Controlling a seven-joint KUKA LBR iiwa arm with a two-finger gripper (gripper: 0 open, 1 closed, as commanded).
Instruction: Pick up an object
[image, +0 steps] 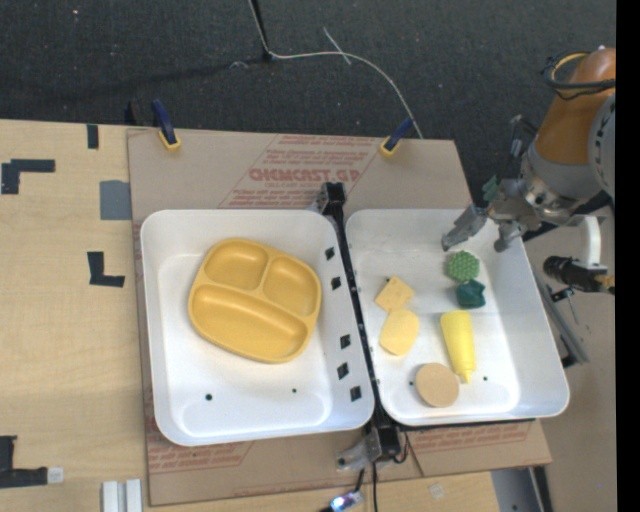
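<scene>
At the frame's right, the end effector hangs open and empty just above the green ball, which looks light and bumpy, best pinched across its middle.

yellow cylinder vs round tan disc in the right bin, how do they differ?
The elongated yellow cylinder is bright yellow; the round tan disc is pale brown. The cylinder lies on its side, long axis running up and down the bin; the disc lies flat, showing a circular face. The disc sits nearer the bin's front edge. Both rest in the right white bin, touching or nearly so.
</scene>
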